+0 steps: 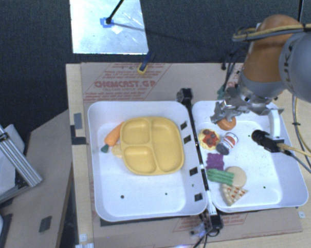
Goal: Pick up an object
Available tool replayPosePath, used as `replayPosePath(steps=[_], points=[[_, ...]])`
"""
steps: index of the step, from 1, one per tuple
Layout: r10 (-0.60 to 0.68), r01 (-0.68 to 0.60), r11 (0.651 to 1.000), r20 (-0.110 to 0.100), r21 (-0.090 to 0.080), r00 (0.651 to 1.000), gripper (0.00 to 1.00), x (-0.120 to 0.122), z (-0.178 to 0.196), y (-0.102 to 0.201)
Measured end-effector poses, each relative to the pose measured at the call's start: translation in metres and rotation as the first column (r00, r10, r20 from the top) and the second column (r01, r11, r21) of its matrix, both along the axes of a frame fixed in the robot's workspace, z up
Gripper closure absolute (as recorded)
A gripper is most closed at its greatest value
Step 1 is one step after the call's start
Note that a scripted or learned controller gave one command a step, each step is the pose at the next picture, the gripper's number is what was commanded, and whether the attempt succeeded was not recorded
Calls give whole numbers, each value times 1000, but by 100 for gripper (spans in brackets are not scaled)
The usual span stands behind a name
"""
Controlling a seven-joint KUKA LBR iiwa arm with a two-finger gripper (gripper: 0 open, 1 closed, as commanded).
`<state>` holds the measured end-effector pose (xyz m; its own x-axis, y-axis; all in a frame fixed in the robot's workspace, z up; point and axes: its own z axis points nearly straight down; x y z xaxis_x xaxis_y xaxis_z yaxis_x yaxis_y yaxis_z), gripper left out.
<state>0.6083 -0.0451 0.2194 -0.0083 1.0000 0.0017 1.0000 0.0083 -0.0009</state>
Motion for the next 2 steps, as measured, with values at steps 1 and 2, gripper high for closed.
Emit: replayPosePath(steps=[1,2], points=[[0,0,1000,0,1,1000,100,-32,13,45],[-1,1,1000,-1,0,1000,100,-57,-1,85]])
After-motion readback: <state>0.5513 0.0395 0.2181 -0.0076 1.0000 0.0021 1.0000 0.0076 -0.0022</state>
